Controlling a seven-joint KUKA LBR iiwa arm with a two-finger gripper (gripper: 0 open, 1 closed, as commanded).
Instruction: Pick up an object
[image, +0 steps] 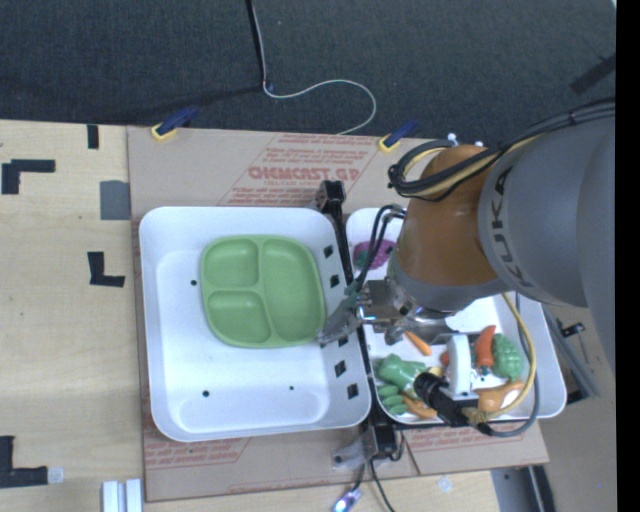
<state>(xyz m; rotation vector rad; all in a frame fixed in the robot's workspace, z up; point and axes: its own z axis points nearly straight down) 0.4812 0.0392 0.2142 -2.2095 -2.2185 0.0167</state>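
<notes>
Camera view: "CHEMCRAFT" on cardboard (300, 170)

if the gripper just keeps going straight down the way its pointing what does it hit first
Most likely the small toys in the right bin: the gripper hangs over the orange piece and the green toy. Depth is hard to judge from this slanted view, so the dividing wall beside the left bin is also possible.

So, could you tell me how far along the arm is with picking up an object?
Done: the arm has reached over the right bin, placing its end effector near the divider beside the toys.
In hand: nothing visibly held; the green toy and orange pieces lie in the bin.
Left: grasping and lifting one. The green plate sits in the left bin.
</notes>
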